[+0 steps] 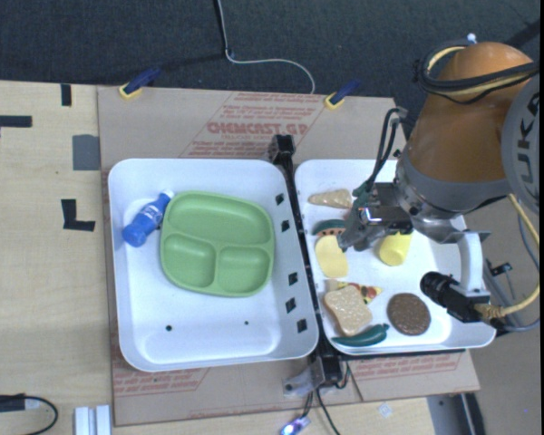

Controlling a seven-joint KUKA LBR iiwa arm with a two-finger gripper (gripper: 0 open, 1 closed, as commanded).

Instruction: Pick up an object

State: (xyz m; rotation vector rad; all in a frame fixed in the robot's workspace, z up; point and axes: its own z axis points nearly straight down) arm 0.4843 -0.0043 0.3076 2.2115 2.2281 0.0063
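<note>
- Green divided plate (216, 244), left white bin (131, 333)
- Blue bottle (145, 221)
- Yellow cup (394, 247), right bin (471, 338)
- Brown round cookie (408, 314)
- Tan toast slice (346, 308)
- Orange band (467, 116) on grey arm

It looked like a robotics lab: a taped-down cardboard sheet (254, 120) on the counter (36, 243), loose cable (245, 57), and toy food (349, 308).

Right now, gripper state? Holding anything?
Gripper: over the right bin, beside the yellow piece; open or closed cannot be told, and nothing visibly held.
</note>
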